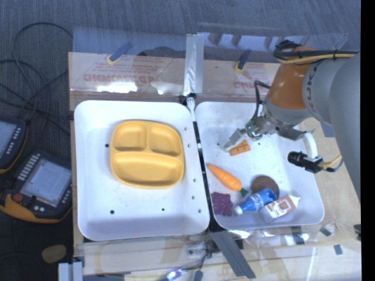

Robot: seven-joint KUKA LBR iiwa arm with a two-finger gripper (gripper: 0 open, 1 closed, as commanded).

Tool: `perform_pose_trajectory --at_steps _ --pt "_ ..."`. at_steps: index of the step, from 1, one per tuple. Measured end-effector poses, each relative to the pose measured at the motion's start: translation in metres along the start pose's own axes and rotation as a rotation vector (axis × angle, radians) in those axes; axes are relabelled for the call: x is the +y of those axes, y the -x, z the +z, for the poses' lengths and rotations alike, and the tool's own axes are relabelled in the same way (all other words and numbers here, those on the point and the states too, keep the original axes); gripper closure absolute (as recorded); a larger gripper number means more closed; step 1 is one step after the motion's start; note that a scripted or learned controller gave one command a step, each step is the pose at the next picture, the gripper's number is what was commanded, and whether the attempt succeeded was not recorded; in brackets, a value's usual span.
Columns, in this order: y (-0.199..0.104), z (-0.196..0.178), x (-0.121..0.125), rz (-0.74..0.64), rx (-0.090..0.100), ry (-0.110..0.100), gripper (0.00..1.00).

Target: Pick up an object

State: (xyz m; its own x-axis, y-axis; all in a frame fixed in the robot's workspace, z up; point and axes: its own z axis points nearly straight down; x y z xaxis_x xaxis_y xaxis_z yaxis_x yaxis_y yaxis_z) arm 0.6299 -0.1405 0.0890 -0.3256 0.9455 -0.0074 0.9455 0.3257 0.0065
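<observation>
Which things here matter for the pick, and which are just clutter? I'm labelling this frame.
In play:
gripper
orange block just under it
carrot
purple piece
blue bottle
brown disc
small carton
right bin

Lying about:
yellow tray
left bin
pendant
cables

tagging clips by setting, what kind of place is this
Probably a robotics lab bench for grasping trials. Two white bins sit side by side under the arm, one holding toy food such as a carrot, and a teach pendant with cables lies on the carpet.
</observation>
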Motion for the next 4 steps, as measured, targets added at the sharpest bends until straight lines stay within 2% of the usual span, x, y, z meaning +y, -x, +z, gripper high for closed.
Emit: perform_pose_trajectory --at_steps 1,2,3,4 --pt "-0.028 0.0 0.021 -0.029 0.003 0.003 0.0" --pt "-0.023 -0.001 -0.016 -0.023 0.001 0.002 0.0" --pt "-0.022 -0.001 -0.036 0.143 0.004 0.006 0.0" --pt "-0.022 -0.011 -0.035 0.144 0.004 0.009 1.0"
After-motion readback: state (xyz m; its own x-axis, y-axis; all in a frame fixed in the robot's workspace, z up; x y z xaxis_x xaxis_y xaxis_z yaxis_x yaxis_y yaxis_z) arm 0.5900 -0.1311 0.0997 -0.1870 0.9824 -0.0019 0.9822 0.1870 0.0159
